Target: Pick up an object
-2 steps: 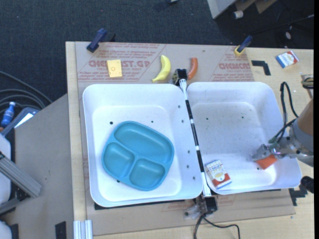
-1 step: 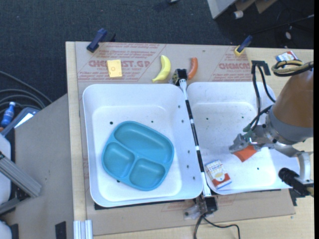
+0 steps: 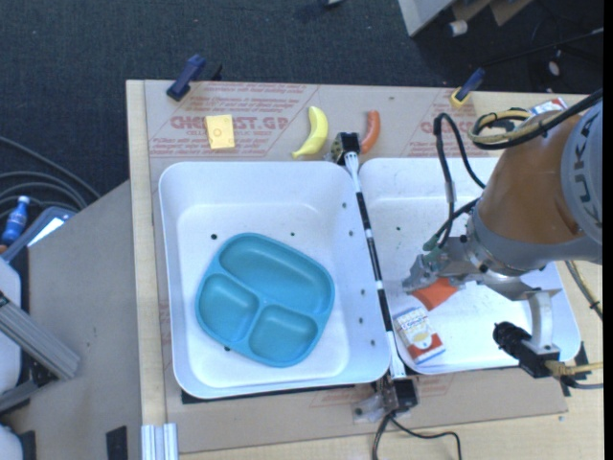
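Observation:
My gripper [image 3: 428,274] hangs low over the left part of the right bin [image 3: 412,185], with the grey arm and its orange band reaching in from the right. An orange-red object [image 3: 438,294] lies right beneath and beside the gripper; whether the two touch cannot be told. A small white and red carton [image 3: 420,334] with a blue edge lies flat just in front of it, near the bin's front-left corner. In the left bin [image 3: 192,195] rests a blue divided plate [image 3: 265,298].
Behind the bins, on the board, lie a yellow banana [image 3: 312,132], an orange carrot-like piece [image 3: 370,130] and a yellow square tag [image 3: 219,133]. A black strip [image 3: 366,233] runs along the divide between the bins. Cables loop above the right bin.

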Robot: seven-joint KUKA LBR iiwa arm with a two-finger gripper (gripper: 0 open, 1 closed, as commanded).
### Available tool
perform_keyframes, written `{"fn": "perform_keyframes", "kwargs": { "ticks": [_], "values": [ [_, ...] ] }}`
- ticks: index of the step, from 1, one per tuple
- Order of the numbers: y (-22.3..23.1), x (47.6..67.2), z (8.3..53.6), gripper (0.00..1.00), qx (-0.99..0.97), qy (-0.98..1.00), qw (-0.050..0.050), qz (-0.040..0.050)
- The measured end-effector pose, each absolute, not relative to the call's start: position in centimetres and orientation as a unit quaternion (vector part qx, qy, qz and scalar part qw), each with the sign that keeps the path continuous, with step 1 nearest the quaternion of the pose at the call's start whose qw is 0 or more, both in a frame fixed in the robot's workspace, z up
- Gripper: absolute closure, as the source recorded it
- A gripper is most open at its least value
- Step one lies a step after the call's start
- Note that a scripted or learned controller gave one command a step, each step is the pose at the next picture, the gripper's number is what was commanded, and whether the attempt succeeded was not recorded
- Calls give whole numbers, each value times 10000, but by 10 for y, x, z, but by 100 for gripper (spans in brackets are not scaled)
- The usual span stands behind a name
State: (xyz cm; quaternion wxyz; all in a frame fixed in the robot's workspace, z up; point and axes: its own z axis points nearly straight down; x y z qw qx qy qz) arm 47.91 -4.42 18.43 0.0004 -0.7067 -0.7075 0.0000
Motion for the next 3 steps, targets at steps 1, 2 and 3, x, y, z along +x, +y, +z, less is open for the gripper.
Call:
{"fn": "perform_keyframes", "kwargs": {
  "ticks": [1,2,3],
  "values": [
    [7,482,252,100,-7068,-7075,5,0],
    [59,479,256,100,-7067,-7075,4,0],
    [17,515,366,100,-7070,-7072,-3,-3]
  ]
}}
